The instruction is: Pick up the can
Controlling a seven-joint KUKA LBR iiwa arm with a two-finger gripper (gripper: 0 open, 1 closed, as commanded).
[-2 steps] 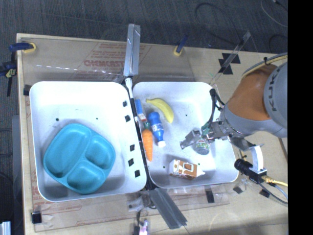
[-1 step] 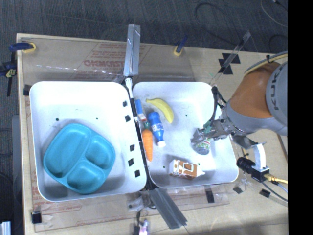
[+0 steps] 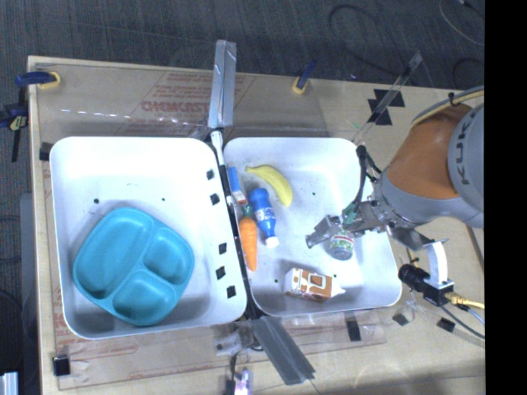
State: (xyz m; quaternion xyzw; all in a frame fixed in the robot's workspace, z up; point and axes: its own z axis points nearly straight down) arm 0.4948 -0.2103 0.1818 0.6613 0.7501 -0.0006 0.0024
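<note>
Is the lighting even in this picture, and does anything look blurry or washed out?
In the camera view, the white bins are bright, nearly washed out along their rims; the blue tray casts a soft shadow toward the bin's lower wall; a clear sheet behind the bins shows faint glare streaks; the can at the hand looks small and slightly blurred.

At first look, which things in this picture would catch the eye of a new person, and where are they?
The big blue divided plate stands out first, lying in the left bin. Next comes the orange and grey arm reaching in from the right, with its gripper right at the can in the right bin. Along that bin's left side lie a yellow banana, a blue bottle and an orange carrot.
</note>
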